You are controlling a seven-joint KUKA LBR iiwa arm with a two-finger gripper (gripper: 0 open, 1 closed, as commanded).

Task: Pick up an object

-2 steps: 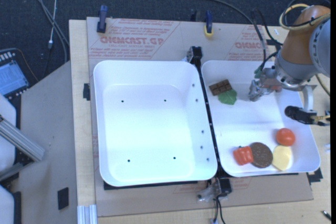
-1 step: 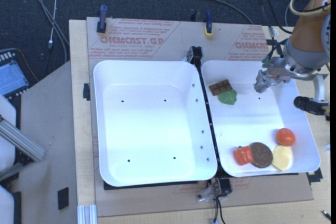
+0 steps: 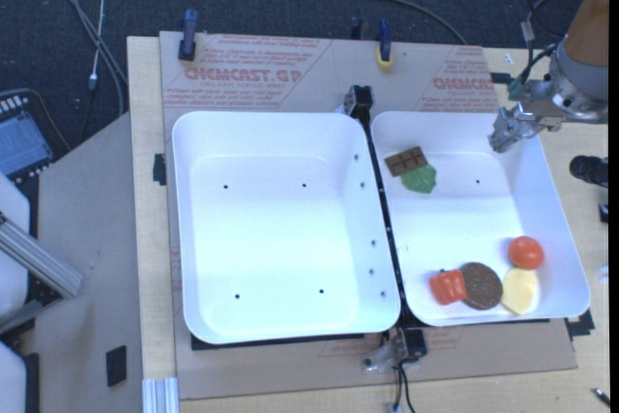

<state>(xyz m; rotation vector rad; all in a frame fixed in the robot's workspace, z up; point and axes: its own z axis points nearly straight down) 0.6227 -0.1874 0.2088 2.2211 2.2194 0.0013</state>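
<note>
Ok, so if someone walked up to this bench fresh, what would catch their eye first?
Probably the bright toy food in the right bin: a cluster at its near edge with a red piece, a brown disc, a yellow piece and a tomato. A chocolate bar and a green piece lie near its far left corner. The gripper hangs over the bin's far right edge.

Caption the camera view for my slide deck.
Grey arm's hand above the right white bin holding six small items; nothing gripped.
</note>
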